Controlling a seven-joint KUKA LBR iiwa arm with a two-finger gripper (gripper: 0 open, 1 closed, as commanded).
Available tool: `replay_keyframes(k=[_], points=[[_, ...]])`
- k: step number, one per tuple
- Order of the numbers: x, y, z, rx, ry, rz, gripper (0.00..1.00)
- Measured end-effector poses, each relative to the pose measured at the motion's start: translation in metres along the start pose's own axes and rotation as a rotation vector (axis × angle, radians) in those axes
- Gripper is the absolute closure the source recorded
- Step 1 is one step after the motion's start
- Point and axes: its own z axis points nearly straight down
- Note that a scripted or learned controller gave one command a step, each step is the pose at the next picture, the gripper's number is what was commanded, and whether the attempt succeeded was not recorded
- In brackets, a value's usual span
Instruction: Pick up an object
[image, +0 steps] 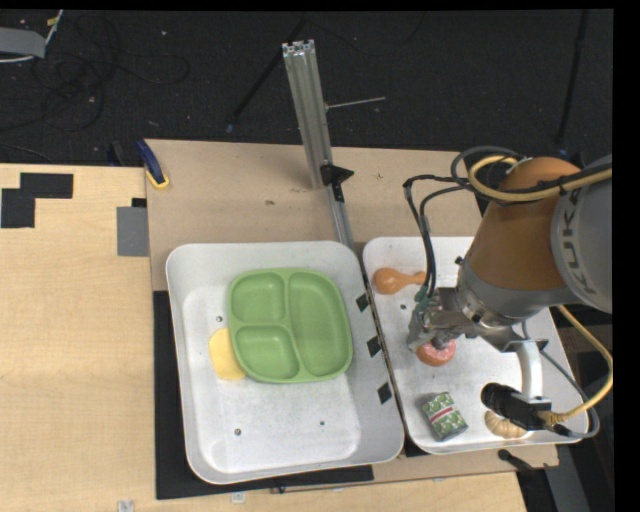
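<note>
My gripper (432, 335) hangs low over the middle of the right bin (392, 330). Directly under its tip lies a small red and pink object (438, 353), partly covered by the gripper; I cannot tell whether they touch. An orange pear-shaped object (393, 281) lies at the bin's far left, just left of the gripper. A green patterned block (441, 415) rests near the bin's front edge. A tan object (506, 428) peeks out at the front right, partly hidden by the arm.
The left bin (200, 420) carries a green divided plate (290, 325) with a yellow object (222, 356) tucked under its left edge. A metal post (312, 120) rises behind the bins. The grey and orange arm (520, 240) covers the right bin's far right.
</note>
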Motion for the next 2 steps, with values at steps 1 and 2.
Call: replay_keyframes(k=[1,2], points=[[0.059,-0.002,-0.006,-0.003,-0.001,-0.002,1.0],[0.111,-0.011,0.001,0.0,-0.001,-0.001,1.0]])
